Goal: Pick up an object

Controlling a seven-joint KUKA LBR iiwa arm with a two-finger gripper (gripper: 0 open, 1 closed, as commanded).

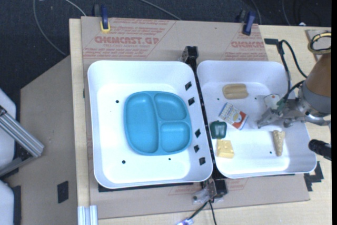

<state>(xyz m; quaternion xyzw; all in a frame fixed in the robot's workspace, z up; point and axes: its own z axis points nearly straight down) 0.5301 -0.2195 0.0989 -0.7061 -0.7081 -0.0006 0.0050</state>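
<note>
Two white bins (100, 113) on board printed "CHEMCAST GP" (126, 39), gripper (268, 118) opening indiscernible, beside cone (277, 142).

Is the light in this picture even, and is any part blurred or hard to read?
Camera view: light is bright and mostly even; the white bins look nearly washed out, with soft shadows along their walls. The blue tray is sharp. The gripper is small and dark against the right bin, so its detail is hard to read.
</note>
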